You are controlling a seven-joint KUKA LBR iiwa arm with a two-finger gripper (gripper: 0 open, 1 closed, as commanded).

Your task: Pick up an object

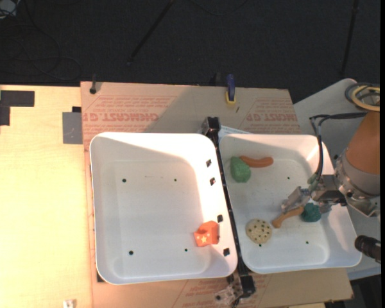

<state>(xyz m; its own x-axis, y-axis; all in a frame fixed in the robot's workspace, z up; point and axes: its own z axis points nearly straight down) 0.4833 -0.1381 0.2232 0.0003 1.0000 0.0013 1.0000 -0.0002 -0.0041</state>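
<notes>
Low in the right bin, the gripper is seen over a teal object and a tan stick-shaped piece. Whether anything is clasped cannot be told. An orange object is seen in the left bin.

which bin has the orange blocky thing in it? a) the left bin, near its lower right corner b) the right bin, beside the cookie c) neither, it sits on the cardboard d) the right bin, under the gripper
a: the orange object lies in the left bin, near its lower right corner, across the divider from the spotted cookie in the right bin.
</notes>
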